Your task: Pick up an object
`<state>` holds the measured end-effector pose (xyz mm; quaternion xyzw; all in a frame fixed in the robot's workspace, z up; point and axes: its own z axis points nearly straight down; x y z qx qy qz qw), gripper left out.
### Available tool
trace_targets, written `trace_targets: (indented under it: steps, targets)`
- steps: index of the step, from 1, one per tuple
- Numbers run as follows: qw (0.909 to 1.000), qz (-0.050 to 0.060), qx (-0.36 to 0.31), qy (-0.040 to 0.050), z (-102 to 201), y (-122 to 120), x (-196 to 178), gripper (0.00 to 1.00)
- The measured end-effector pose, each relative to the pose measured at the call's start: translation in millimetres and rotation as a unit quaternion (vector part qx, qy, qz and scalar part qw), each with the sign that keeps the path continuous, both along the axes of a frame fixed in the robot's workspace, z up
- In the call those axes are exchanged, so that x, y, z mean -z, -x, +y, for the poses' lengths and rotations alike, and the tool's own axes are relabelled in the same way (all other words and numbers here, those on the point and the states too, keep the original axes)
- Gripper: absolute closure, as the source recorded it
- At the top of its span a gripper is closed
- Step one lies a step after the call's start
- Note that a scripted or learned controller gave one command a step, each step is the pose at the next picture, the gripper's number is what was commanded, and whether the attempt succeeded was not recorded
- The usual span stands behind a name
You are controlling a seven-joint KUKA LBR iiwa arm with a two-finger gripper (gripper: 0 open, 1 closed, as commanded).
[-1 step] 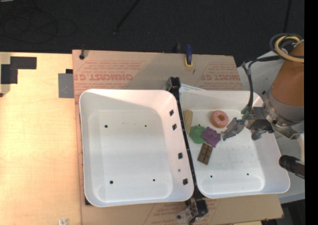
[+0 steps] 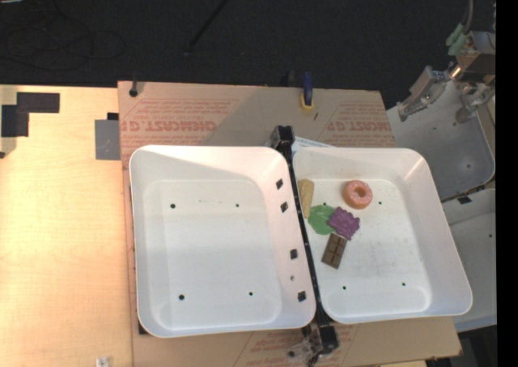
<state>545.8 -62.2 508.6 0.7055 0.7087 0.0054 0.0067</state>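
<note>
Several small objects lie in the left half of the right white bin (image 2: 421, 276). A pink ring-shaped donut (image 2: 357, 194) sits furthest back. A tan stick (image 2: 305, 192) lies against the bin's left wall. A green piece (image 2: 320, 219) touches a purple piece (image 2: 345, 224) just to its right. In front of them a brown chocolate bar (image 2: 333, 252) lies tilted.
The left white bin (image 2: 202, 309) sits beside the right one, joined by a black divider with clips (image 2: 295, 228). Both rest on a cardboard sheet (image 2: 210, 114) with a blue clamp (image 2: 307, 90) at the back. Grey metal hardware (image 2: 453, 90) stands at the far right.
</note>
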Motion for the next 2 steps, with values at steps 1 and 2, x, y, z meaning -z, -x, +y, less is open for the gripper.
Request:
trace_targets:
  steps: [1, 2]
  targets:
    - [0.9999, 0.011, 0.0, -0.0002, 0, 1, 1, 1.0]
    - [0.9998, 0.018, 0.003, -0.0018, 28, 33, 186, 1.0]
